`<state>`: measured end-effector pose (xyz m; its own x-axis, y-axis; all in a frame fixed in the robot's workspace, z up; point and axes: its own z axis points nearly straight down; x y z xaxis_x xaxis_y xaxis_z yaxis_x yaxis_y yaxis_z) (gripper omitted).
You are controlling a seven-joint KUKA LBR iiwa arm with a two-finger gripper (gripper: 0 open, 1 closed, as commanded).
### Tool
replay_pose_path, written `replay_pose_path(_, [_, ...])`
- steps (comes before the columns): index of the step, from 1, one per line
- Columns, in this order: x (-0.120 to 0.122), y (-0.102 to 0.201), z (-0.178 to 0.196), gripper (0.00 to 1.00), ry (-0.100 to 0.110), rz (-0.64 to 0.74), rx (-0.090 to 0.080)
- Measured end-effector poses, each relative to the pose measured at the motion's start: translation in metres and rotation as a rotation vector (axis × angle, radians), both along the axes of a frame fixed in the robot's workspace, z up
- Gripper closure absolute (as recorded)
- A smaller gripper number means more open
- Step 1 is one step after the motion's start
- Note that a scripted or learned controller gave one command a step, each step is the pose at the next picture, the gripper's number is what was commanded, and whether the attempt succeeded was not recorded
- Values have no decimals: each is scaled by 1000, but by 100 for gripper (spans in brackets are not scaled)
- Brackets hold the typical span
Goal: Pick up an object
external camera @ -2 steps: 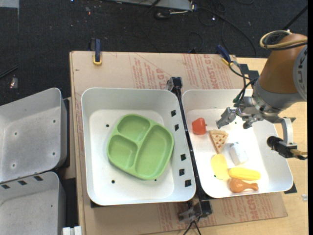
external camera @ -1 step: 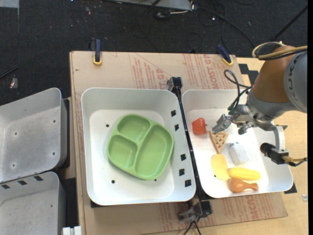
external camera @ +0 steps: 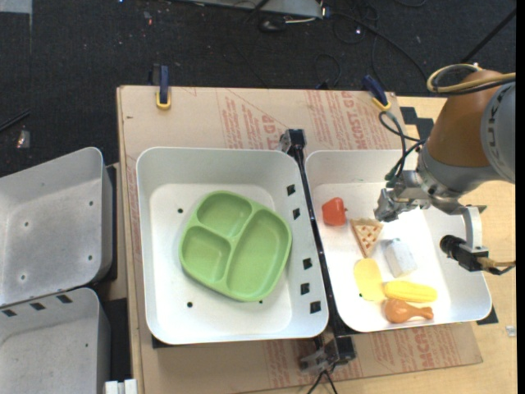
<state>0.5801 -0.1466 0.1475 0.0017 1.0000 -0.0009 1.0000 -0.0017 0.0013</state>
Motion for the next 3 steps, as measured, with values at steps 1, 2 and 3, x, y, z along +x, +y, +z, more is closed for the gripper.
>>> replay_pose_path(1, [1,7,45,100,-3,4,0])
replay_pose_path(2, [9,15,97,100,-4,6,0])
replay_pose_path(3, [10,15,117,100,-2,5,0])
